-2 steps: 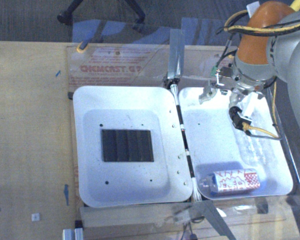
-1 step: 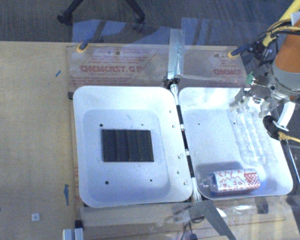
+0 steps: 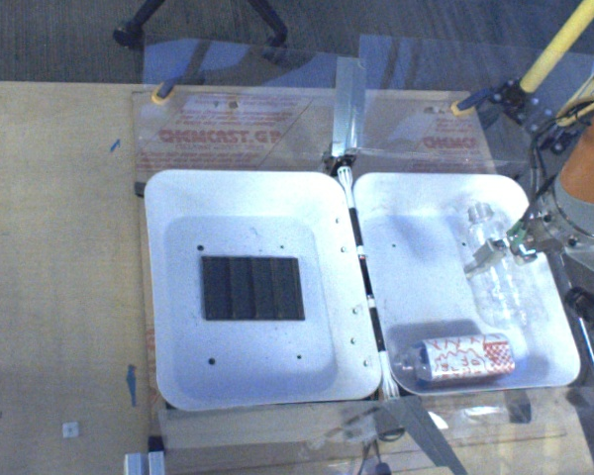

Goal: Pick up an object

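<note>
Over the right bin (image 3: pixel 541 317), the claw's (image 3: pixel 495 251) state is unclear beside a faint clear bottle (image 3: pixel 495 275)

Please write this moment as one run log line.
gripper: over right bin, beside clear bottle | can: lying at near edge | left bin: dark grid pad

grey arm (image 3: pixel 574 228), orange band, black cables
</note>
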Action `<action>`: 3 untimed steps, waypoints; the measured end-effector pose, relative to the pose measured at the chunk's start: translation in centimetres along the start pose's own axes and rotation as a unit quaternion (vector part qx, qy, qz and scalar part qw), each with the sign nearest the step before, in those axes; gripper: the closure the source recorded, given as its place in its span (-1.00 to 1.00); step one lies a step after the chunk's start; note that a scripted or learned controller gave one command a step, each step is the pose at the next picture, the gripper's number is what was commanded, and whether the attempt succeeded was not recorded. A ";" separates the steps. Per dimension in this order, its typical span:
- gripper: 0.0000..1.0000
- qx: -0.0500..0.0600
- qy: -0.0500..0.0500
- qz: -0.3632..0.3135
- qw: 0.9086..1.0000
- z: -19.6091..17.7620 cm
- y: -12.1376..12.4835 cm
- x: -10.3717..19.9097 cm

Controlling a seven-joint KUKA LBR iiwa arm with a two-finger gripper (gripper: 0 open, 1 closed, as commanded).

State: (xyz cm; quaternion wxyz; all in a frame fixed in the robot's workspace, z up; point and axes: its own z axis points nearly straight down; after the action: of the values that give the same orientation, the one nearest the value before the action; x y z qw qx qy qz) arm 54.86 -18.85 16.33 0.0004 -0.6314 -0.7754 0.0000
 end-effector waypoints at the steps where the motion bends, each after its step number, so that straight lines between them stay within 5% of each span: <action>1: -1.00 0.001 0.000 0.120 0.993 2.5 -4.7 -1.7; 2: -1.00 -0.007 0.001 0.079 0.997 7.1 -5.9 -1.0; 3: 1.00 -0.010 0.000 0.080 0.997 5.9 -5.7 -1.1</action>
State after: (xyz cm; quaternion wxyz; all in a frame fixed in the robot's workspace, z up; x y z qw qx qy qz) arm 49.48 -21.07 10.43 -0.0063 -0.6913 -0.7225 -0.0081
